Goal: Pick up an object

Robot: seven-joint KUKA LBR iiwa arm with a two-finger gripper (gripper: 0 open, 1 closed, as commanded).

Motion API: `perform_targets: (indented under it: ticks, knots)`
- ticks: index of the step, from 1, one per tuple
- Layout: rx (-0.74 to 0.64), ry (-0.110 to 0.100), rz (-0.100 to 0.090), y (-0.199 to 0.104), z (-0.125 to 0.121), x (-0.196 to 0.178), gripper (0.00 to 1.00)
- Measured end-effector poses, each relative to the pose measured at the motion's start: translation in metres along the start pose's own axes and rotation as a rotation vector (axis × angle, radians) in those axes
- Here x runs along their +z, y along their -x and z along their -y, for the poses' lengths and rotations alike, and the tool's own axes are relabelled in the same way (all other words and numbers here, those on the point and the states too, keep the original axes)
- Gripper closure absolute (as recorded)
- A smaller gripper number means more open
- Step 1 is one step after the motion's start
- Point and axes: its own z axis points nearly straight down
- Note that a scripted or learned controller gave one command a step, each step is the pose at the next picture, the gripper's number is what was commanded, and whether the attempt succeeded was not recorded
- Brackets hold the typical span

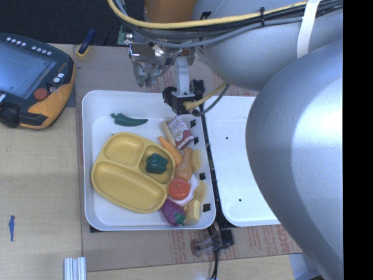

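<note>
My gripper (147,74) hangs over the far rim of the left bin (87,156), with nothing seen in it. Below it in the bin lie a green chili pepper (129,119) and a red-and-white packet (179,130). A yellow divided plate (125,182) fills the bin's middle and holds a green bell pepper (156,163). Along the plate's right side sit a carrot (170,149), an orange bottle-shaped toy (184,169), a red tomato (179,188), purple grapes (173,212) and a yellow block (193,210).
The right bin (245,174) is largely covered by the grey arm (291,127). A teach pendant (32,80) lies on the bench to the left. A small blue-and-yellow tool (85,42) rests past the left bin's far corner.
</note>
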Motion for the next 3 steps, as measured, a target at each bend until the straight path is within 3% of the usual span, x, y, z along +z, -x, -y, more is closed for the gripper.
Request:
perform_targets:
  ticks: [1, 3]
  knots:
    - [-0.001, 0.000, -0.001, -0.003, 0.000, 0.005, 1.00]
    - [0.000, -0.001, 0.001, -0.004, 0.000, 0.053, 1.00]
